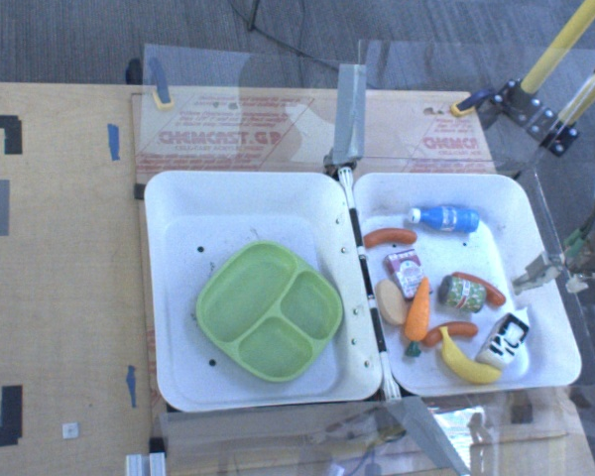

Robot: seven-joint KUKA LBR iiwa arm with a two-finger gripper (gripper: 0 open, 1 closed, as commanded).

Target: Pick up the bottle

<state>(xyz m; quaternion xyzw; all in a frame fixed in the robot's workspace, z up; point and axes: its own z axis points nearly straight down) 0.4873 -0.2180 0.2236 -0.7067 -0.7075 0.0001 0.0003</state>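
Note:
The bottle (445, 218) is blue with a white cap and a white label. It lies on its side near the back of the right bin (550, 218), cap pointing left. At the view's right edge, grey metal parts of my gripper (555, 271) hang over that bin's right rim. They are well to the right of the bottle and nearer the front, and touch nothing. Nothing is held there.
Around the bottle lie two sausages (390, 237), a small carton (405, 271), a carrot (417, 310), a can (463, 293), a banana (466, 361) and a black-and-white pack (505, 339). The left bin (178, 206) holds a green divided plate (269, 310). A yellow pole (565, 38) crosses the top right.

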